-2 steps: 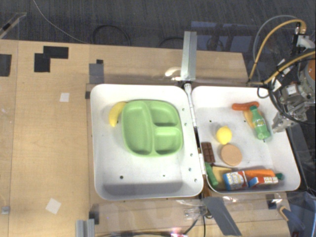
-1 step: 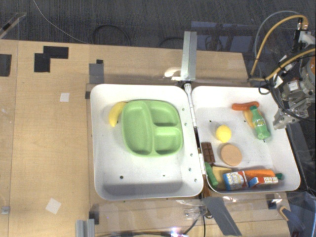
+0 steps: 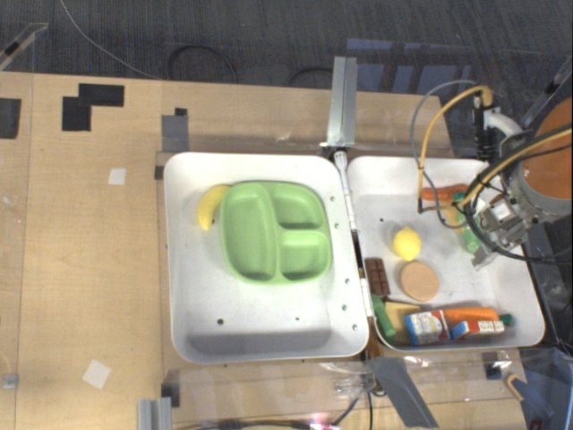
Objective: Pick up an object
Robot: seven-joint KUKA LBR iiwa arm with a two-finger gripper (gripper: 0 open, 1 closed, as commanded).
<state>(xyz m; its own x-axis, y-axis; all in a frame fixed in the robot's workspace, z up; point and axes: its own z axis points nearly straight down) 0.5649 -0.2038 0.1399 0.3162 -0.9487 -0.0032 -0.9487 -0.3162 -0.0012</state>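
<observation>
Gripper (image 3: 483, 231) over right bin (image 3: 537, 330) far side, finger state cannot be told | lemon (image 3: 407, 243), cookie (image 3: 419, 281) on bin floor | green tray (image 3: 273, 231) in left bin (image 3: 188, 330) | wooden bench (image 3: 81, 267), dark carpet (image 3: 224, 16) beyond.

No legible text. Printing on the blue carton (image 3: 428, 326) in the right bin (image 3: 528, 330) too small to read.
</observation>
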